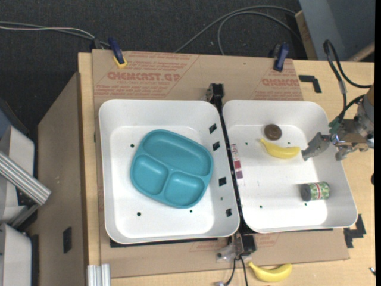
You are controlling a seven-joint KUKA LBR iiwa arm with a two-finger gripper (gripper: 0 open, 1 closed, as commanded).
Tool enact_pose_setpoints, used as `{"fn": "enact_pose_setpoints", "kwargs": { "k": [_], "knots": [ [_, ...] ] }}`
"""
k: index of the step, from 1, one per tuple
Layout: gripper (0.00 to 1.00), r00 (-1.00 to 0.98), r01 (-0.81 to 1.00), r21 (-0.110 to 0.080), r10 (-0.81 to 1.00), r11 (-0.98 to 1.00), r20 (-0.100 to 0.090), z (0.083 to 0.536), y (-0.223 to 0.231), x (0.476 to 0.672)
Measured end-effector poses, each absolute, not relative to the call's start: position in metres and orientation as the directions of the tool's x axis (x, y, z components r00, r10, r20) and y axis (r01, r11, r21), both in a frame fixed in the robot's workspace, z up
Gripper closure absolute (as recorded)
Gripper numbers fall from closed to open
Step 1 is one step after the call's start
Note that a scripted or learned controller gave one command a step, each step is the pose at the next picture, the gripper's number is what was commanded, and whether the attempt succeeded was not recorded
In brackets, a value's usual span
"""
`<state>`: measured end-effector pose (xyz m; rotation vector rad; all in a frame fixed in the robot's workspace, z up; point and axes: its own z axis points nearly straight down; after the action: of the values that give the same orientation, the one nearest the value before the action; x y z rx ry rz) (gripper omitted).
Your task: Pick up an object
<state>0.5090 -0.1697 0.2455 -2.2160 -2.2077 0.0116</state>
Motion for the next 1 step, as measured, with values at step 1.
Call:
{"fn": "enact_pose_setpoints", "kwargs": {
  "k": [1],
  "knots": [
    [0.0, 0.0, 1.0, -0.001, 1.0, 0.0, 0.001, 0.2524, -0.1691, 0.5115]
  ]
}}
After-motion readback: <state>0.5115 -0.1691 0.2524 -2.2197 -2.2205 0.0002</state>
